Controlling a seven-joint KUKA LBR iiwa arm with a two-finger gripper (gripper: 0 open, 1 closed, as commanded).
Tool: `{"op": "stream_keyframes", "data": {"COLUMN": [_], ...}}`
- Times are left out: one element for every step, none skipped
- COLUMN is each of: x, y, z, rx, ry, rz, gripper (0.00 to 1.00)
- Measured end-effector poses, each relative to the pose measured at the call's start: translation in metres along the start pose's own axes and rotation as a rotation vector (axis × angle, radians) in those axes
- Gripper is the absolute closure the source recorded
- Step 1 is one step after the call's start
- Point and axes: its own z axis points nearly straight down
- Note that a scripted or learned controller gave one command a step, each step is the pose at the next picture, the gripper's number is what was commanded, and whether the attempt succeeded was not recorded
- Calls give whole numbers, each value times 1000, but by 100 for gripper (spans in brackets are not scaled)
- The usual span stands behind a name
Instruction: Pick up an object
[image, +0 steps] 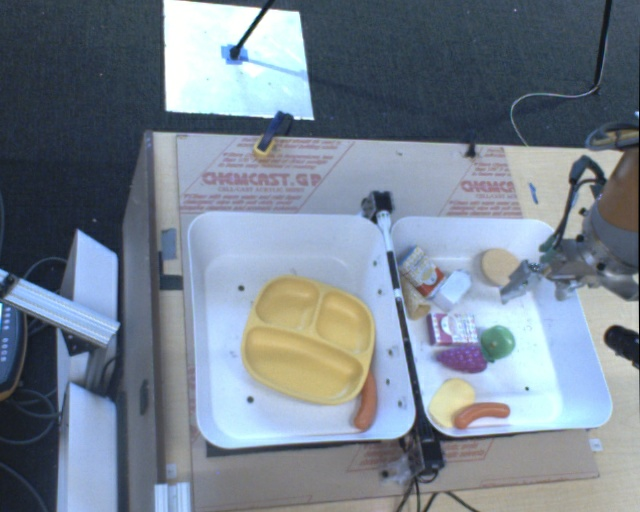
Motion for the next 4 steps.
{"op": "stream_keyframes", "data": {"x": [33, 23, 63, 63], "y": [-7, -17, -54, -53], "z": [49, 121, 127, 117], "rx": [1, -1, 1, -2], "ry": [1, 0, 1, 1], "rz": [-1, 2, 1, 1], "gripper": [0, 0, 0, 100]}}
